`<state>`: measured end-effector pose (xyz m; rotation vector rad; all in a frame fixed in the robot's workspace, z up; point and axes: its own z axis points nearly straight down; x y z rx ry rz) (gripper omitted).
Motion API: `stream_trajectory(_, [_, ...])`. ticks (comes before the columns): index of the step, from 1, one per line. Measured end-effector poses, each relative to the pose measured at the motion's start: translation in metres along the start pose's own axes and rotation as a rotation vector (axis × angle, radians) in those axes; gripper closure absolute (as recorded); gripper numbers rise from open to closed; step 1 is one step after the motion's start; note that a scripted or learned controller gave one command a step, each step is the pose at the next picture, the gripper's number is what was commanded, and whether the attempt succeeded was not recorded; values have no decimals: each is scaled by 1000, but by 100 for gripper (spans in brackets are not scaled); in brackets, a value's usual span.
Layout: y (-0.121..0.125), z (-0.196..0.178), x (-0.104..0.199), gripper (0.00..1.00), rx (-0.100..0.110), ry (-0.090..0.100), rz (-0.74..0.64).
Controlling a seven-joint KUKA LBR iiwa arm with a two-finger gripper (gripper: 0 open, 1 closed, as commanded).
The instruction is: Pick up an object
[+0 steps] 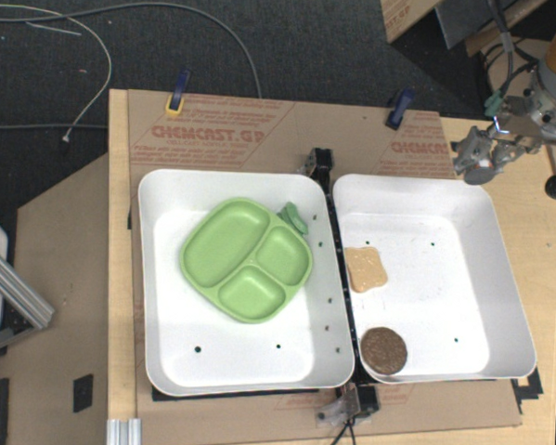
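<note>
Glossy green plastic plate [246,259]; smooth white plastic bins [160,350]; matt brown cardboard [264,137]; rough, grainy brown disc [384,350].

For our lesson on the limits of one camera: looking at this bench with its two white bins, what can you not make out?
- Gripper, camera view: small and blurred above the right bin; open or shut cannot be told.
- Arm: cut off by the top right edge.
- Small dark green thing: partly behind the rim of the green divided plate; its kind is unclear.
- Tan flat piece and brown round piece: too small to identify.
</note>
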<state>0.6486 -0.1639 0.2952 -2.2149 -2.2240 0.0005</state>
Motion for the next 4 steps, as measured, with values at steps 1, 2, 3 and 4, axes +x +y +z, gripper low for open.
stream_trajectory(1, [-17, 1, 59, 100, 0, 2, -2])
stream_trajectory(2, [-37, 9, 118, 100, 2, 1, -3])
stream_trajectory(3, [-57, 11, 171, 100, 1, 1, -2])
stream_trajectory(4, [-78, 20, 227, 100, 3, 2, -3])
